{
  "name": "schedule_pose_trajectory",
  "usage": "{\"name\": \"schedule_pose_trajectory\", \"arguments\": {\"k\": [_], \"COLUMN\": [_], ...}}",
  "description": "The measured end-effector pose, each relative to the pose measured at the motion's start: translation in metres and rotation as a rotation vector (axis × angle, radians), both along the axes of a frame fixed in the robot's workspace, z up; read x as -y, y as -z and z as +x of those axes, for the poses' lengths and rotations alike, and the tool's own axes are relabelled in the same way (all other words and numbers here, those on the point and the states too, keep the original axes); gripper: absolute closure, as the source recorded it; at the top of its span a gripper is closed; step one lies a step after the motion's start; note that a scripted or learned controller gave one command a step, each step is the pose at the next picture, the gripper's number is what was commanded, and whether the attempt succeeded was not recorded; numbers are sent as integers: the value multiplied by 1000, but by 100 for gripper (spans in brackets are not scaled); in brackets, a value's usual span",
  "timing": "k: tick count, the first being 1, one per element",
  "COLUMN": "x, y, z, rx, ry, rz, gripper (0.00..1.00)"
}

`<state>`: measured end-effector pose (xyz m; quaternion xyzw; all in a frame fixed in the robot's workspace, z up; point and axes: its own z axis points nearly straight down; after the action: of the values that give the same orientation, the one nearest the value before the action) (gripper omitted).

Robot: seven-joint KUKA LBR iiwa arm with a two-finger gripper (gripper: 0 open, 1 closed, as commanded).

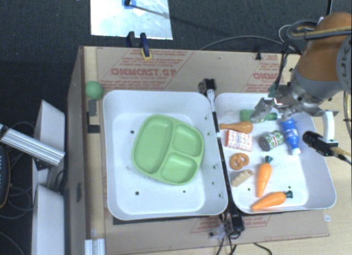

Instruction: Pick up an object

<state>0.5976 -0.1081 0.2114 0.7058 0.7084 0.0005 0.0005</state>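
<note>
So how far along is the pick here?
Nothing looks picked yet. The gripper hangs low over the back of the right bin, near a green item and a blue bottle. The carrots lie loose. Grasping and lifting remain.

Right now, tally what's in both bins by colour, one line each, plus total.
Orange: 3 — two toy carrots, one orange drumstick-shaped toy
Green: 3 — divided plastic plate, dark round can, small green piece by the pincer
Blue: 1 — bottle
Red-white: 1 — carton
Brown: 1 — pretzel
Tan: 1 — bread piece
Total: 10
</note>
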Motion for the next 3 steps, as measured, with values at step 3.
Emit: {"name": "schedule_pose_trajectory", "arguments": {"k": [3], "x": [73], "y": [125], "z": [70], "rx": [-40], "ry": [-2], "rz": [41], "gripper": [0]}}
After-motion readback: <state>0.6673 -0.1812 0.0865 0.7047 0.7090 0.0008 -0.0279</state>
